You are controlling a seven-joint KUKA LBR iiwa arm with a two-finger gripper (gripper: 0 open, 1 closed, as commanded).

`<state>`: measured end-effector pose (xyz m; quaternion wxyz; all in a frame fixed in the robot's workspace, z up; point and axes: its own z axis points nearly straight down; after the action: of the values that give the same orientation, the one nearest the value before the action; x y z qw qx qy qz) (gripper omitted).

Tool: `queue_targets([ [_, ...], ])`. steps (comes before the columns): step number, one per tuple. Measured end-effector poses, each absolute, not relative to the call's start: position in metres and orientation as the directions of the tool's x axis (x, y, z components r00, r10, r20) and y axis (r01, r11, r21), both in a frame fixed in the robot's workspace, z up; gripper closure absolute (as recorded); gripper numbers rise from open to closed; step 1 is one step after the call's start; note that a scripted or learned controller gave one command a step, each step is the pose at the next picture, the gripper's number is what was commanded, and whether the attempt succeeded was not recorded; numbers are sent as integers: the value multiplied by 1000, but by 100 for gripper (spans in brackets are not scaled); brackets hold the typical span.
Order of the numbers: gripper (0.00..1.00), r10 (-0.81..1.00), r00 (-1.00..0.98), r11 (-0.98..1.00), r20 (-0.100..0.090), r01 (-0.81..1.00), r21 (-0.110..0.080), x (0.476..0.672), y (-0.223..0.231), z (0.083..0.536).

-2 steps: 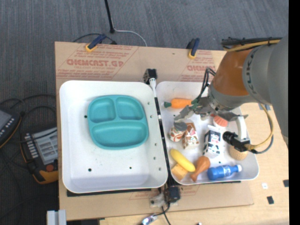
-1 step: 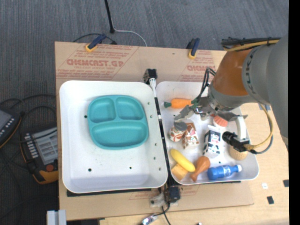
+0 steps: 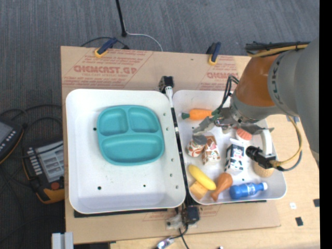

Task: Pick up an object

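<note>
Grey carpet surrounds the desk (image 3: 104,71), whose brown board reads "CHEMCAST GP" in red. Left bin (image 3: 78,139) holds a teal divided tray (image 3: 130,135). My arm (image 3: 270,82) reaches in from the right over the right bin (image 3: 280,188), wrist angled down-left. My tool (image 3: 210,122) hangs near the carrot (image 3: 199,114), above the milk carton (image 3: 237,157), banana (image 3: 201,177) and blue bottle (image 3: 248,190). Tool spread or pressed: cannot tell.

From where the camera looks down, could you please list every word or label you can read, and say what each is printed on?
"CHEMCAST GP": red print on the brown board behind the left bin, partly under a clamp.
Red print at the board's right rear, by the arm: cut off, unreadable.
Black and white carton in the right bin: markings too small to read.
Blue bottle: label blurred, unreadable.
</note>
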<state>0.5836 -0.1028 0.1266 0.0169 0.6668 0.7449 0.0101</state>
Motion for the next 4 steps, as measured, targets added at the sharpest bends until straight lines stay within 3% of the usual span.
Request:
queue_targets([
  [4,0,996,-89,90,-12,995,37,583,-103,126],
])
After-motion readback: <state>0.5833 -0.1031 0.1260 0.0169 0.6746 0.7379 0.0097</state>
